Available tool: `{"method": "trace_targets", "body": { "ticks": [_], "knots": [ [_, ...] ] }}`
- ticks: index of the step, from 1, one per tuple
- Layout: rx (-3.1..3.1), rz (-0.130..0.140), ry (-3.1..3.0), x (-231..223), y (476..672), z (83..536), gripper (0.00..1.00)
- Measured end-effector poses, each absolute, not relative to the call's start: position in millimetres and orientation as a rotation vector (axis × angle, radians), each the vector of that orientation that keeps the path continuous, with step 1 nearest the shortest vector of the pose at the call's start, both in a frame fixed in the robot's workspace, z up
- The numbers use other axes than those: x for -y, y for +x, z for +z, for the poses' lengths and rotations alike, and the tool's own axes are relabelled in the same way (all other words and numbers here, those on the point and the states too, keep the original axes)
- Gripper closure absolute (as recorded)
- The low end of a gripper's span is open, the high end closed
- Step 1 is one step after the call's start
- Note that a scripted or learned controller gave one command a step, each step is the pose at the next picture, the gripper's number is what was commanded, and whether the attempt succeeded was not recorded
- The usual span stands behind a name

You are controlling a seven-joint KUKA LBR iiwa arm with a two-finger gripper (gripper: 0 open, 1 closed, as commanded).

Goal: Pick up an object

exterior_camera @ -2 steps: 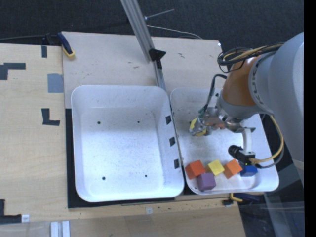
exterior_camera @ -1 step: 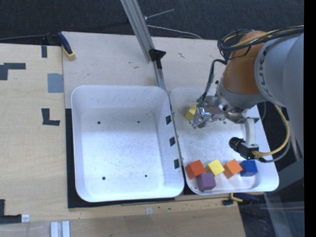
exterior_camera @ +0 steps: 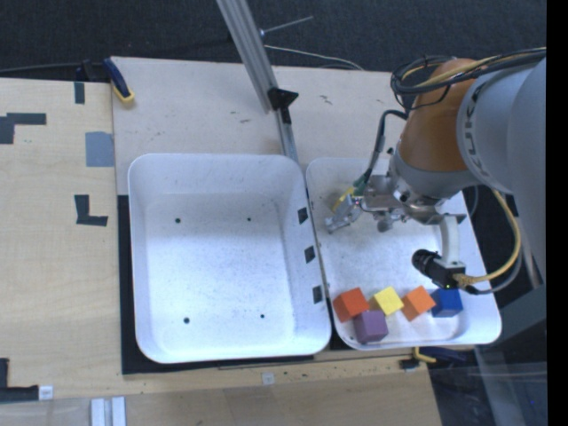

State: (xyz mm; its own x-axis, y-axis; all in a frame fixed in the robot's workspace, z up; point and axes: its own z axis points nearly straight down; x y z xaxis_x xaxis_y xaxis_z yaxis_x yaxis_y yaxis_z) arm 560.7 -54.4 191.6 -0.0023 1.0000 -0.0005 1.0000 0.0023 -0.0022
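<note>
1. Gripper (exterior_camera: 342, 209) hangs over the right bin (exterior_camera: 404, 242), toward its far left corner; fingers' state: cannot tell, nothing seen held.
2. Blocks along the near edge: orange (exterior_camera: 351, 303), yellow (exterior_camera: 388, 300), purple (exterior_camera: 371, 326), orange (exterior_camera: 418, 302), blue (exterior_camera: 447, 302).
3. Pick not yet done.

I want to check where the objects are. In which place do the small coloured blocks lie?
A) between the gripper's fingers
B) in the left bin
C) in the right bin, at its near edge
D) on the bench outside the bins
C: the coloured blocks sit in a cluster along the near edge of the right bin, apart from the gripper above them.
</note>
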Motion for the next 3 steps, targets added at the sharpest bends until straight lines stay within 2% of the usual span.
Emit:
{"method": "trace_targets", "body": {
  "ticks": [1, 2, 3],
  "knots": [
    [2.22, 0.009, -2.219, 91, 612.9, 87, 0.0],
    [2.222, 0.002, -2.226, 192, 674.0, 93, 0.0],
    [2.227, 0.007, -2.217, 187, 673.3, 102, 1.0]
  ]
}}
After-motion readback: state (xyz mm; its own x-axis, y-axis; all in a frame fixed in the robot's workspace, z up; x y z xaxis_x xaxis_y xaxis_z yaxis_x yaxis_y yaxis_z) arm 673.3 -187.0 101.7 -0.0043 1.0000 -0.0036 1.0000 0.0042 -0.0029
